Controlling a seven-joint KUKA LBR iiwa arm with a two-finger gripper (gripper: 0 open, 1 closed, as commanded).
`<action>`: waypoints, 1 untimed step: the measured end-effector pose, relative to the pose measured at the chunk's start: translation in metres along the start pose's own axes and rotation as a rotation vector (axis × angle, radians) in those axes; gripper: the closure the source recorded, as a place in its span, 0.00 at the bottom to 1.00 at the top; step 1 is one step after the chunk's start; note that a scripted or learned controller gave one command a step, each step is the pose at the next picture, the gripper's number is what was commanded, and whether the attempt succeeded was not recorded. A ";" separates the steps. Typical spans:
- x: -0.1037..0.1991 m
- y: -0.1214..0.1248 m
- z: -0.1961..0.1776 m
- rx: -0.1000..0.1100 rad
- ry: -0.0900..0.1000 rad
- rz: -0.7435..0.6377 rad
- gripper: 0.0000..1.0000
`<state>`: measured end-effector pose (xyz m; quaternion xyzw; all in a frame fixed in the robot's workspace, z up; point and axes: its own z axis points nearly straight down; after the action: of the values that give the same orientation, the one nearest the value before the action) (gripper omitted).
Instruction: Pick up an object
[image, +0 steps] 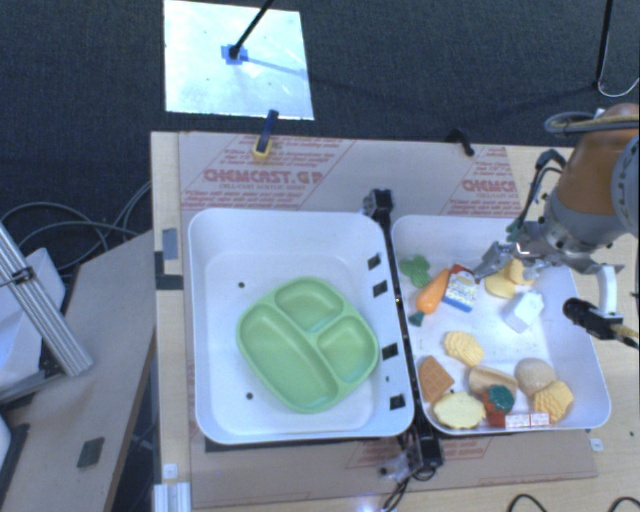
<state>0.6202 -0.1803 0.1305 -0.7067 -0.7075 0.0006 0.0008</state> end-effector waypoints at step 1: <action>0.000 0.002 0.044 -0.005 0.002 0.000 0.00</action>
<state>0.6225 -0.1799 0.0864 -0.7068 -0.7074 -0.0018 -0.0005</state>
